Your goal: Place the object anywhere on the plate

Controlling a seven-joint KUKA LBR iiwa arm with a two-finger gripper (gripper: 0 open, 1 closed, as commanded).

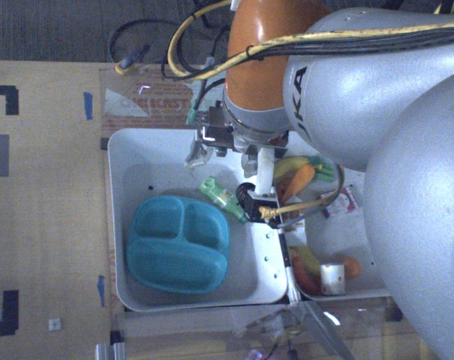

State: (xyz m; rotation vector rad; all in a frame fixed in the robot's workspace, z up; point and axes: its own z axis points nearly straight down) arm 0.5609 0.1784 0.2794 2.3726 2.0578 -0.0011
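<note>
The arm (347, 88) fills the upper right of the frame, with its orange band at top centre. The gripper (200, 147) hangs over the upper edge of the left bin (118, 201), near the bin's back wall. Whether it is apart or together I cannot tell from this angle, and nothing is visibly clamped in it.

The green object (220, 196) lies on the left bin's floor at centre frame, tilted down to the right. It sits below the gripper and apart from it, just beside the upper right corner of the plate (178, 242). The teal plate, split into compartments, sits in the lower left of that bin.

In the right bin (328, 238) are a carrot (299, 180), a packet (342, 201) and, lower down, a white block (332, 278).
</note>
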